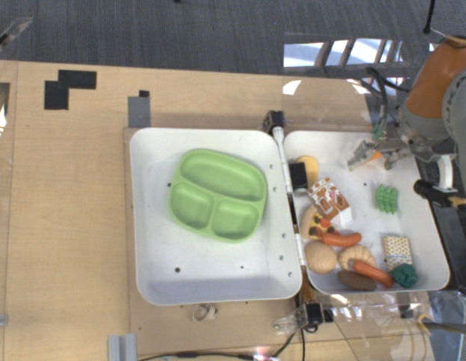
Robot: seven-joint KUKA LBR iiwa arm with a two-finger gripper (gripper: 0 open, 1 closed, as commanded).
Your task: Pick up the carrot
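Note:
The carrot [370,272], orange with a dark green top at its right end, lies at the near edge of the right bin [425,228], among other toy food. My gripper [374,159] hangs over the far part of that bin, well away from the carrot. Its fingers [359,159] stand apart, so it is open. A small orange spot shows between them, and I cannot tell what it is.
The left bin [146,224] holds a green divided plate [218,194]. In the right bin, a sausage [342,239], a bread roll [320,256], a brown piece [356,280] and a patterned box [396,250] crowd the carrot. A green ridged piece [386,198] lies apart.

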